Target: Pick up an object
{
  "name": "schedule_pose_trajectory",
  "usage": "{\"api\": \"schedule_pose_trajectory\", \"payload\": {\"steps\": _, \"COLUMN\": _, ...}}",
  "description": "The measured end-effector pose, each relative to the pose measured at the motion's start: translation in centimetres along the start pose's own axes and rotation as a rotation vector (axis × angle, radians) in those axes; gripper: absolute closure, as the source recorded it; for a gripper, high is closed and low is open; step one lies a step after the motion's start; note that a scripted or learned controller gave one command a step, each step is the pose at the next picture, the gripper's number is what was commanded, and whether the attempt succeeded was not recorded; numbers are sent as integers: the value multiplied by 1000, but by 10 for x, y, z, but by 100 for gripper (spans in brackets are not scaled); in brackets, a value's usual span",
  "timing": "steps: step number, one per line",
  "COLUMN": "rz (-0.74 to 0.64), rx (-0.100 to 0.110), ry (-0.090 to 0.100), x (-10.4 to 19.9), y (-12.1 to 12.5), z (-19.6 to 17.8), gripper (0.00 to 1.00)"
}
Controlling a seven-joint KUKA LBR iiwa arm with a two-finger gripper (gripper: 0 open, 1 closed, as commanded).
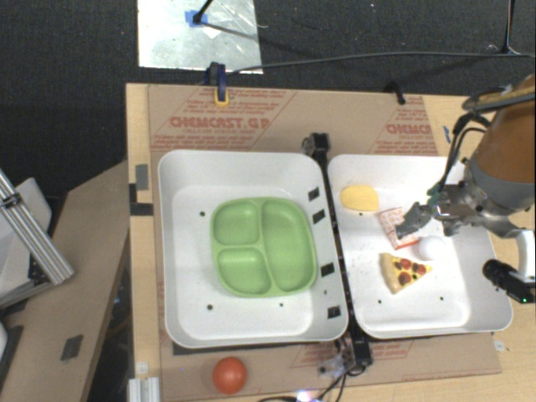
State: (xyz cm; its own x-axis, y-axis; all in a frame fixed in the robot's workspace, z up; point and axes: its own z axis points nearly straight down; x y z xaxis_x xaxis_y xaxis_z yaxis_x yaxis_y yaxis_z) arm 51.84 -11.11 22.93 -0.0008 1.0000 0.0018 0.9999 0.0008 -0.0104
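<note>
- Where the grey arm with its orange band reaches in from the right, its two-finger gripper (413, 223) hangs low over the right shallow white bin (448, 312).
- The dark fingers sit over a small pinkish-red printed packet (392, 224); whether they are spread or pinching it I cannot tell.
- Just below the gripper lies a small white egg-shaped object (430, 247), touching or nearly touching the packet.
- A toy pizza slice with red toppings (402, 271) lies below the egg, near the bin's middle.
- A flat yellow oval piece (360, 198) rests toward the bin's upper left corner, apart from the packet.
- The left shallow white bin (188, 308) carries a light green three-compartment plastic plate (264, 246).
- A red-orange ball (229, 375) sits on the brown cardboard sheet (276, 115) in front of the left bin, outside it.
</note>
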Motion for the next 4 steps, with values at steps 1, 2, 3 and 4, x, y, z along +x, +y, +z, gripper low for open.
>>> {"api": "schedule_pose_trajectory", "payload": {"steps": 1, "rz": -3, "rx": -13, "ry": -2, "x": 0, "y": 2, "z": -6, "gripper": 0}}
{"api": "schedule_pose_trajectory", "payload": {"steps": 2, "rz": -1, "rx": -7, "ry": -1, "x": 8, "y": 4, "z": 54, "gripper": 0}}
{"api": "schedule_pose_trajectory", "payload": {"steps": 3, "rz": -1, "rx": -6, "ry": -1, "x": 10, "y": 6, "z": 117, "gripper": 0}}
{"api": "schedule_pose_trajectory", "payload": {"steps": 4, "rz": -1, "rx": -16, "ry": -3, "x": 9, "y": 9, "z": 144, "gripper": 0}}
